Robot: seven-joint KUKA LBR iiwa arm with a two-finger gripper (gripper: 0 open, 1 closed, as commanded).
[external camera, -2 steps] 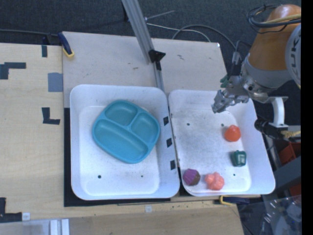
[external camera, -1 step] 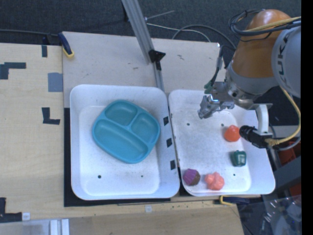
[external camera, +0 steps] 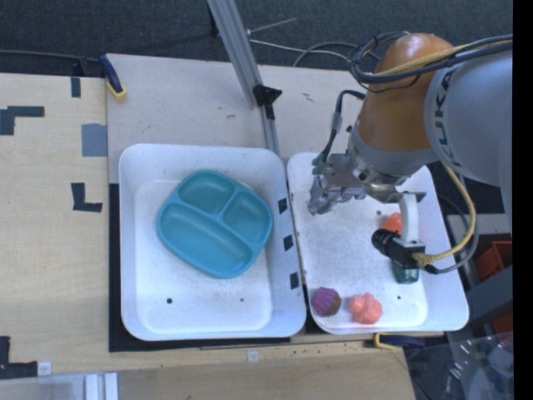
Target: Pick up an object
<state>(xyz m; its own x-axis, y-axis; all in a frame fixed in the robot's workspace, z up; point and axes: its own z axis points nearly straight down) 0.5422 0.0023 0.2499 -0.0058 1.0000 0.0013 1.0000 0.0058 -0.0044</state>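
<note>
Over the right bin, the tool hangs; its open-or-closed state cannot be told.

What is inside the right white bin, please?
The right white bin holds a purple toy and an orange-pink toy near its front edge, and an orange object partly hidden by the arm. The gripper hangs over its far left part.

Pale wooden bench, dark carpet beyond.

Blue divided plate in left bin; grey pole, poss. a camera mast, behind.
</note>
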